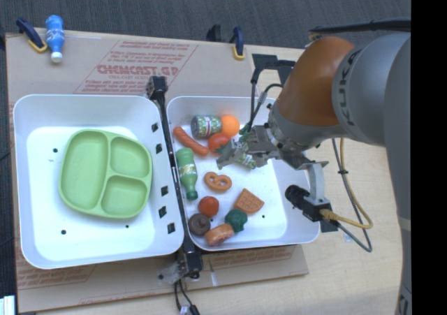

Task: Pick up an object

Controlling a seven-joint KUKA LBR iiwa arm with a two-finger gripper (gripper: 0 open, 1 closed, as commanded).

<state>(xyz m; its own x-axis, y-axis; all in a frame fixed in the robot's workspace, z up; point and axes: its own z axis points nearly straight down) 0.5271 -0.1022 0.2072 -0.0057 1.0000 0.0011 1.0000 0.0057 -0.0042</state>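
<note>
Your gripper [234,155] hangs low over the middle of the right bin [297,231], and you cannot tell from this view how it is set or whether it has anything. Just left of it lie a red tomato [218,142] and a carrot [190,140], with a green can [206,126] and an orange [230,125] at the far side. Along the left wall you have a green bottle [186,172]; a pretzel [218,181] sits just near of the gripper. Toward the near edge you see a second red fruit [208,206], a cracker [248,202], a dark green piece [236,220], a chocolate donut [200,223] and a hot dog [218,234]. The left bin [31,114] holds a green divided plate [106,174]. Beyond the bins, at the far left of the bench [91,52], lies a small blue bottle [55,36].
</note>
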